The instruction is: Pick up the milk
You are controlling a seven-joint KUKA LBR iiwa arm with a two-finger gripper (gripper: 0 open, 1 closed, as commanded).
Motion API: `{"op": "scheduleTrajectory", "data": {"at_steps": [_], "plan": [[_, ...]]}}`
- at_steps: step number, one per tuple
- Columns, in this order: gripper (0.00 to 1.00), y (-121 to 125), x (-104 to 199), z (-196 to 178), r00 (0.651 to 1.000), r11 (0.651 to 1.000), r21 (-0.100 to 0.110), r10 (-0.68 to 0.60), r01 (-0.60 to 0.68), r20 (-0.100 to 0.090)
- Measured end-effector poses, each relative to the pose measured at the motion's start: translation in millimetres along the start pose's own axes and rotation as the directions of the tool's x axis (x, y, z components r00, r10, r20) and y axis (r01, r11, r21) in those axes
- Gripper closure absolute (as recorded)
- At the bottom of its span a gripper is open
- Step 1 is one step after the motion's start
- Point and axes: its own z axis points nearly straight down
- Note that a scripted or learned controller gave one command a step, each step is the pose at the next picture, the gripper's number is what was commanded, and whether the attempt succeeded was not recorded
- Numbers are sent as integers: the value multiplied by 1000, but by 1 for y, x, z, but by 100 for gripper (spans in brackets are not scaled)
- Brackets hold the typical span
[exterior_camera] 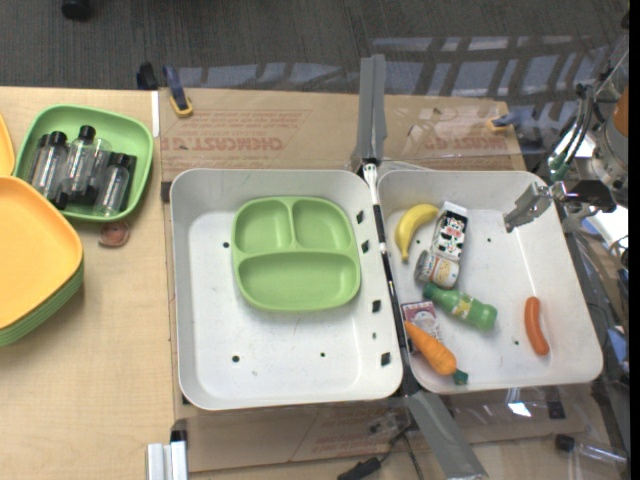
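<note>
1. The milk carton (451, 233), white with black cow patches, lies on its side in the right bin (575, 363), toward that bin's 11 o'clock area.
2. A yellow banana (413, 226) curves just beside the carton, at its 9 o'clock.
3. A small grey can (438, 268) sits at the carton's 6 o'clock end, touching or nearly touching it.
4. A green bottle with a yellow label (462, 307) lies tilted at the can's 5 o'clock, close by.
5. An orange carrot with a green tip (434, 350) lies at the right bin's 7 o'clock corner, partly over a small red-and-white packet (419, 312).
6. A red sausage (537, 325) lies alone at the bin's 4 o'clock, well apart from the carton.
7. The gripper (522, 211) hangs over the right bin's 2 o'clock edge, at the carton's 3 o'clock and apart from it; nothing sits between its fingers, and whether they are apart or together cannot be told.
8. The left bin (200, 368) holds a green divided plate (296, 251) near its middle.
9. On the wooden bench at 9 o'clock from the bins, a green tray (135, 133) holds small dark-capped bottles (78, 168), and stacked orange plates (35, 258) lie at the tray's 7 o'clock.
</note>
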Motion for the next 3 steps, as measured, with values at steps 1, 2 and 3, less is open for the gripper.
{"op": "scheduleTrajectory", "data": {"at_steps": [1,2,3], "plan": [[0,69,-16,118,996,996,-1,-89,89,0],[0,101,32,188,861,861,-4,-508,508,2],[100,102,30,179,864,864,-6,-503,503,4]]}}
